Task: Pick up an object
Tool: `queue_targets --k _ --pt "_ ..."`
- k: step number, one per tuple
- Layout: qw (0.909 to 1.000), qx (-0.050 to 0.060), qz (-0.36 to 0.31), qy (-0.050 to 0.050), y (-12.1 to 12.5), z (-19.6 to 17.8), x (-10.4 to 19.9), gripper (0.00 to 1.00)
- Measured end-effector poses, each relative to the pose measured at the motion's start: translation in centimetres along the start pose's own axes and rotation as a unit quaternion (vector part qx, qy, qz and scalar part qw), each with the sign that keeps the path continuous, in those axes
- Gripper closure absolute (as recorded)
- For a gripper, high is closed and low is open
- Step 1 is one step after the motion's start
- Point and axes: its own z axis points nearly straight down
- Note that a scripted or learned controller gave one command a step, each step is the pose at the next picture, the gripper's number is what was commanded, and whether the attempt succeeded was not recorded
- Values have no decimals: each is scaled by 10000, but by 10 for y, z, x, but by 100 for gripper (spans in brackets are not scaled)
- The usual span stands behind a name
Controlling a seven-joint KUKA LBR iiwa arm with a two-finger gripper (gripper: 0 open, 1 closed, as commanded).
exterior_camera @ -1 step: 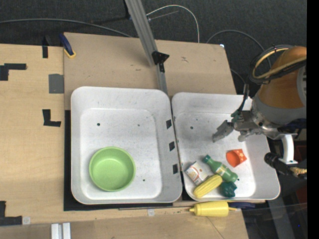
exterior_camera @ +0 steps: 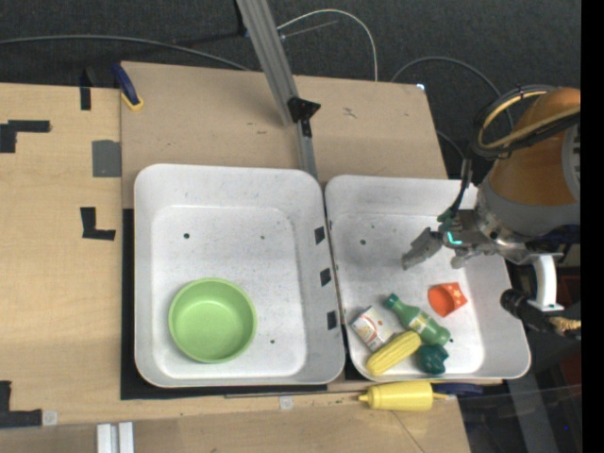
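In the right bin [exterior_camera: 377,201], my gripper [exterior_camera: 438,257] hangs over the middle of the floor, open, with nothing between its fingers. One grey finger [exterior_camera: 418,251] points down-left. Just below and to the right of it lies an orange piece [exterior_camera: 447,298]. Nearer the bin's front lie a green bottle [exterior_camera: 416,318], a yellow corn cob [exterior_camera: 393,352], a small white jar [exterior_camera: 369,328] and a dark green piece [exterior_camera: 432,359], packed close together. The gripper touches none of them.
The left bin [exterior_camera: 226,192] holds a light green bowl [exterior_camera: 212,320] at its front left. A yellow mustard bottle [exterior_camera: 400,396] lies on the bench just outside the right bin's front rim. A metal pole [exterior_camera: 274,50] slants in from the top toward the gap between the bins.
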Motion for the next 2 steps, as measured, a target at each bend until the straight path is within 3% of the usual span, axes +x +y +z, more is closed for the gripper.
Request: queue_targets --k 2 --pt "10000 5 4 -10 6 111 2 0"
